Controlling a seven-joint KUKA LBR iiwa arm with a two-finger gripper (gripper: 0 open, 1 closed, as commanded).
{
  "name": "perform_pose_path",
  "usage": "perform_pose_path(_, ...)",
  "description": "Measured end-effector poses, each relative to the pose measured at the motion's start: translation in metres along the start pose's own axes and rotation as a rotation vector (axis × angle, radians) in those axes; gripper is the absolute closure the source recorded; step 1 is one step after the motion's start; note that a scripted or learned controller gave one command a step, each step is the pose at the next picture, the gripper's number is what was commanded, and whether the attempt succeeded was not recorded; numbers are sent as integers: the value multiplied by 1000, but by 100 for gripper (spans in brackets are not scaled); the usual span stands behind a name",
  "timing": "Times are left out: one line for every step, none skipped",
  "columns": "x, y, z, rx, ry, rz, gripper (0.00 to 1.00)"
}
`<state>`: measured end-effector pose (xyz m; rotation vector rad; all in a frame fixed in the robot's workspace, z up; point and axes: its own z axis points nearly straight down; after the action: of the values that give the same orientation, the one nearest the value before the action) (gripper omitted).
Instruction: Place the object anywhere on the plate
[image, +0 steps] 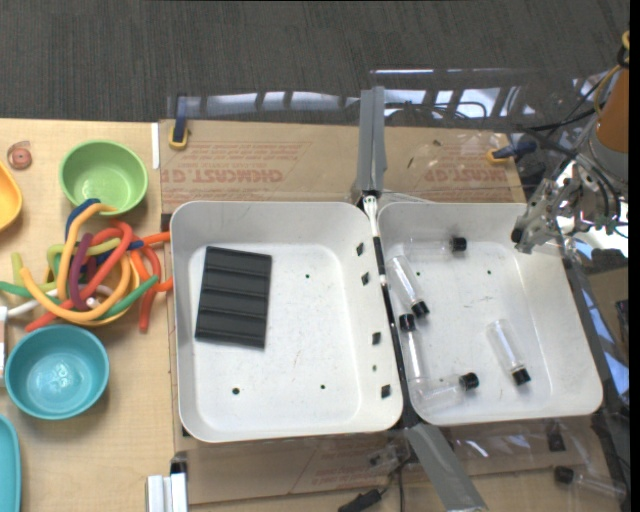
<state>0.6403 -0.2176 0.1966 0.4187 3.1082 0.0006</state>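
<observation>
hand (535, 228) hovers over right bin's (560, 400) far right corner; its grip state is unclear.

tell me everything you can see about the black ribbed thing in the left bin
The black ribbed block is a flat, matte rectangle with about four raised bands running across it, rubbery or plastic by its look. It lies flat on the floor of the left bin, in the bin's left half, turned slightly off square. Nothing else touches it.

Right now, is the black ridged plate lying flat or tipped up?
Flat. The black ridged plate lies on the left bin floor, its whole ribbed top facing the camera.
</observation>
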Motion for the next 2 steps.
perform_pose_path(90,28,42,-1,4,-163,100)
perform_pose_path(33,-9,20,0,-1,-191,100)
